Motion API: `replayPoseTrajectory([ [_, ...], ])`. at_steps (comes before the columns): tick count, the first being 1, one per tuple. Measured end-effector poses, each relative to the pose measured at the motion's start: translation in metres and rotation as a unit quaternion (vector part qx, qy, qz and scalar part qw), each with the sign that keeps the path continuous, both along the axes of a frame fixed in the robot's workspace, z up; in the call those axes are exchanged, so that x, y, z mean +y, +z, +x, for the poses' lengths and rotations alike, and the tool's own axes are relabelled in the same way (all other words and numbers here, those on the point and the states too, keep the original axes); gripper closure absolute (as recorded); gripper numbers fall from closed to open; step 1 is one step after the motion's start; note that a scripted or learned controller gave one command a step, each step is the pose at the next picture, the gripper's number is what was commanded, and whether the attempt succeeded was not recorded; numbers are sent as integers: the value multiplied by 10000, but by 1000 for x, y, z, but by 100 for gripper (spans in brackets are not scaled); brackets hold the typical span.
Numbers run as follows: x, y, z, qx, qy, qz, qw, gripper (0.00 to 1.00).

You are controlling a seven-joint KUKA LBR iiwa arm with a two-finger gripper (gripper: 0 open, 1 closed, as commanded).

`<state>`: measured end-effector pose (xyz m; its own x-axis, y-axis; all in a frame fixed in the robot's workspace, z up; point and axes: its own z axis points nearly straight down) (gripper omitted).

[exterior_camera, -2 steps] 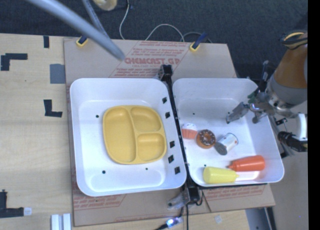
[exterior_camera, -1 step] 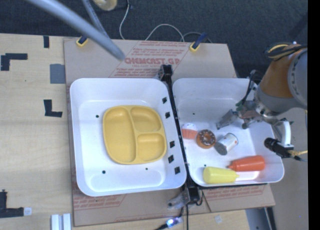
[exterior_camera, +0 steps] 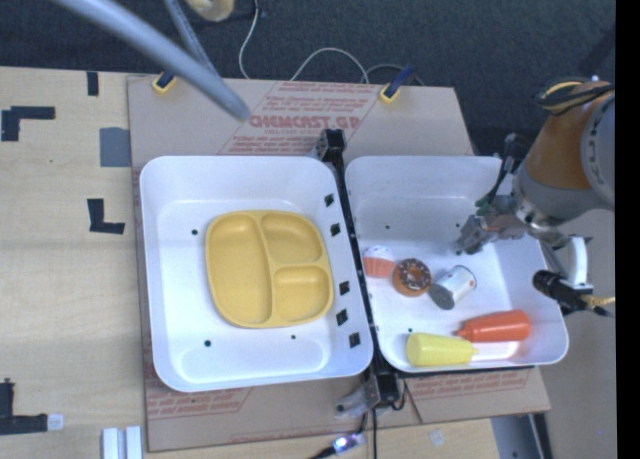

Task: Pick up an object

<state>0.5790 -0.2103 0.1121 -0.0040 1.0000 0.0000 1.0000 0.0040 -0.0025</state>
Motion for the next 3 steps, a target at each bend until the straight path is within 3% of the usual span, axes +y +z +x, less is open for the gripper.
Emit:
replayPoseTrajectory([
  [3,7,131,2,-30,-7,-6,10000,100],
])
